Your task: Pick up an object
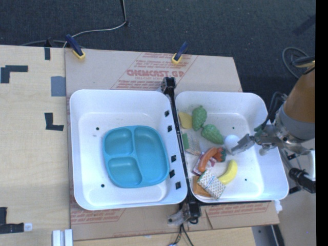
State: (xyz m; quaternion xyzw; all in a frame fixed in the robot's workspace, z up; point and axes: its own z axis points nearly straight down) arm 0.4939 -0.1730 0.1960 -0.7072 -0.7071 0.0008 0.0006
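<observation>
The right bin (256,106) holds several small objects. Two green toy vegetables (199,116) (211,133) lie near its middle, with a yellow piece (185,120) by the left wall. A red-orange item (207,158), a yellow banana (229,172) and a checkered packet (211,183) sit toward the front. A small white ball (231,139) lies just left of my gripper (241,145), which reaches low into the bin from the right. Whether the gripper touches the ball cannot be told.
The left bin (87,111) holds a blue divided plate (136,155). A black divider with clips (174,132) runs between the bins. The arm's wrist (287,132) hangs over the right bin's right rim. Cardboard (148,70) lies under both bins.
</observation>
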